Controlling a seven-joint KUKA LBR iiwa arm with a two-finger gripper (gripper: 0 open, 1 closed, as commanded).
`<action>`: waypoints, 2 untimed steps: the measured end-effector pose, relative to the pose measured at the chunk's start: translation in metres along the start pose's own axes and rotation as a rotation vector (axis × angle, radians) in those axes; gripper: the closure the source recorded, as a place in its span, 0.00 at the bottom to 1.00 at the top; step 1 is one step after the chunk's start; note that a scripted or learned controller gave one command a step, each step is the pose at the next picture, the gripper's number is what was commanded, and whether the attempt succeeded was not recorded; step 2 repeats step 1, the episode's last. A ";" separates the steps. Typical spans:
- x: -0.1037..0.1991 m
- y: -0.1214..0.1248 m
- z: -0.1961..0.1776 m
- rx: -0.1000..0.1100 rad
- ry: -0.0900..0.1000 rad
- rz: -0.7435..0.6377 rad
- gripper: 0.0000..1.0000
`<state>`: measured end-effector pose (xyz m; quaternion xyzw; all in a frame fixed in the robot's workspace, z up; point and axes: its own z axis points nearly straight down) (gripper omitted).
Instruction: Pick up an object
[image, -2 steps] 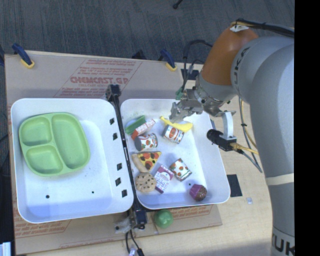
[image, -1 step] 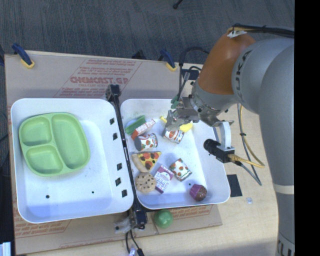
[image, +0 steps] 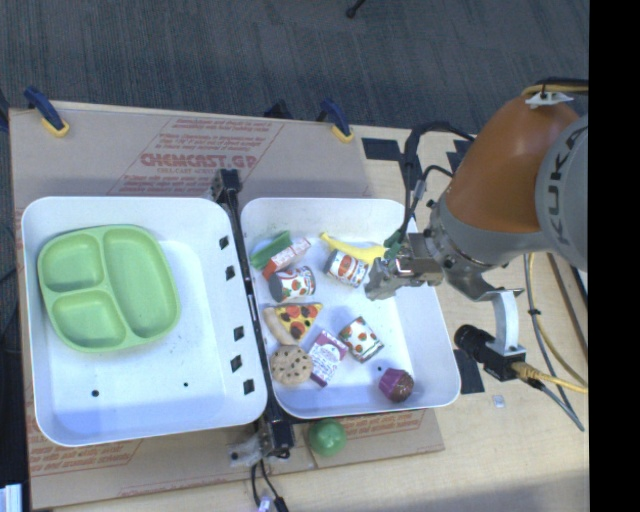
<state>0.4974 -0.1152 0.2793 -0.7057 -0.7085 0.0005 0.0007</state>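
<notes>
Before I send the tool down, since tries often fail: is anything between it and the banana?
Nothing visible. The tool sits right at the banana's right end; a can lies close beside.

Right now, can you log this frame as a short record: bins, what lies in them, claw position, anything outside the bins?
left bin: holds a green divided plate
right bin: holds toy food, including a banana, pizza slice, cookie, small cans and a dark red fruit
claw: over the right bin's right side, beside the banana's end
held object: none seen in the claw
outside bins: green ball on the cardboard by the near edge
</notes>
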 end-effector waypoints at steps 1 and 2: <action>-0.024 0.075 0.068 0.003 -0.001 -0.003 1.00; -0.024 0.075 0.068 0.003 -0.001 -0.003 1.00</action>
